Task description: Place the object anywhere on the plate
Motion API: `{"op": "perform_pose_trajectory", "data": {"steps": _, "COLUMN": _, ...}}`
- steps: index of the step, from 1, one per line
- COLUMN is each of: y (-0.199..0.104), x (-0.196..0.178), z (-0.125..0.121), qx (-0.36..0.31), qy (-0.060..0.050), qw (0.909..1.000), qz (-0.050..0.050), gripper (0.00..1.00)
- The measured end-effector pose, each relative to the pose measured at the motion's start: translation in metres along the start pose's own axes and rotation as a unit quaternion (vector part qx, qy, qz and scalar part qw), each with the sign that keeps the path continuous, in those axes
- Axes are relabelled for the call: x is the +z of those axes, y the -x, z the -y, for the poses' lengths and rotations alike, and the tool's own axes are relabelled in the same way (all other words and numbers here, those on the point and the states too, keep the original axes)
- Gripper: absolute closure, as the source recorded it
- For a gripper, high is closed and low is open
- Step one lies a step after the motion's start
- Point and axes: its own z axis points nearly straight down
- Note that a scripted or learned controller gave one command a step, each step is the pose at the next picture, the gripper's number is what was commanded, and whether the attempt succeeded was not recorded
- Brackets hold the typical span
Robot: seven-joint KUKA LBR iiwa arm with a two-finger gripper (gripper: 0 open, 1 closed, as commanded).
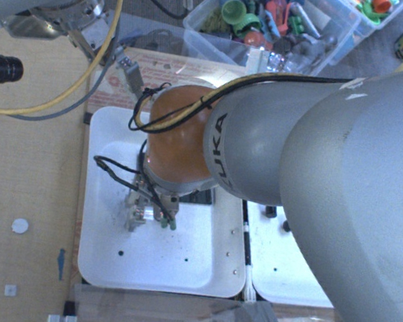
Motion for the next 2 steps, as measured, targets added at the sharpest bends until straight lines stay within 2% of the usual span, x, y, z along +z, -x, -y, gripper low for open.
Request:
{"op": "perform_pose_trajectory", "data": {"steps": 1, "y": 0.001, "x": 0.000, "z": 0.000, "qx": 0.000, "qy": 0.001, "qw": 1.0000, "qz": 0.003, "gripper": 0.00}}
{"op": "perform_pose_trajectory", "data": {"steps": 2, "y": 0.003, "x": -0.012, "z": -0.002, "qx": 0.000, "qy": 0.002, "qw": 1.0000, "qz": 0.006, "gripper": 1.00}}
